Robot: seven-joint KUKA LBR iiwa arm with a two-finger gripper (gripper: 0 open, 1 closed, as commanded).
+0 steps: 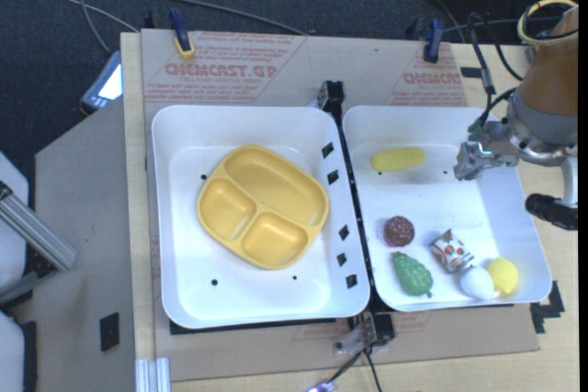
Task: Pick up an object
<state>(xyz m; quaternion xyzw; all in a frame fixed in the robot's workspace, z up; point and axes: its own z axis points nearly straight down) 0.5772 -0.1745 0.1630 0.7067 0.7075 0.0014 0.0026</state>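
The right bin (514,197) holds a yellow corn cob (398,160) near its back, a dark red round piece (399,230) in the middle, a green leafy piece (413,274) at the front, a red and white patterned piece (451,251), a white egg (478,283) and a yellow lemon (503,274) at the front right. My gripper (470,162) hangs over the back right part of this bin, to the right of the corn and apart from it. Nothing shows between its fingers.
The left bin (184,289) carries a yellow divided plate (263,205). A black divider with clips (338,188) runs between the bins. Blue clamps (181,34) hold the cardboard at the bench's back edge. Cables lie on the dark floor behind.
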